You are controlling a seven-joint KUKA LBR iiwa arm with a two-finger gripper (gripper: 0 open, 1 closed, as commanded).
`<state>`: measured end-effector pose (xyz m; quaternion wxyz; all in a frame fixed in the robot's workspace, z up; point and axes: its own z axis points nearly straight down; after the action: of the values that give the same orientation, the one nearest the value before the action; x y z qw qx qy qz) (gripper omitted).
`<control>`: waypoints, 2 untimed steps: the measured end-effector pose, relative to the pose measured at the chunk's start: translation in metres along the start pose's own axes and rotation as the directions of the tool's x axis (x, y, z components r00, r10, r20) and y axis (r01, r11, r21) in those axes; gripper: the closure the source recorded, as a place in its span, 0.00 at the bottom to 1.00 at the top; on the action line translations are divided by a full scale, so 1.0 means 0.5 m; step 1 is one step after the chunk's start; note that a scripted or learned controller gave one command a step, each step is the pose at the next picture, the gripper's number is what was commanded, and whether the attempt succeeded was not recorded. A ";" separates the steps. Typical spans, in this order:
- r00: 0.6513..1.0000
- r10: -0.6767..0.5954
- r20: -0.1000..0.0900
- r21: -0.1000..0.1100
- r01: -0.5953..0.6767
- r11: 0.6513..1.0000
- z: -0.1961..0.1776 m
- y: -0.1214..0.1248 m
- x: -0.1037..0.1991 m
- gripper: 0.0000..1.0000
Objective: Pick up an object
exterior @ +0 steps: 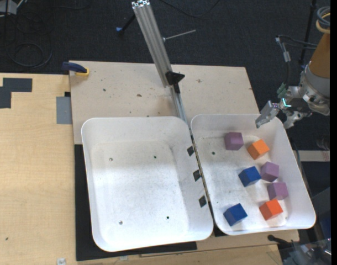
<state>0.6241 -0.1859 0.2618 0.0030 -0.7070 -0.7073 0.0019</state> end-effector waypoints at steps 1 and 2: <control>1.000 -0.003 0.001 -0.004 0.003 1.000 -0.005 0.002 0.001 0.00; 1.000 0.001 0.001 0.000 -0.001 1.000 0.092 -0.001 -0.016 0.00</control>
<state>0.6232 -0.1939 0.2159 0.0028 -0.7074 -0.7068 0.0022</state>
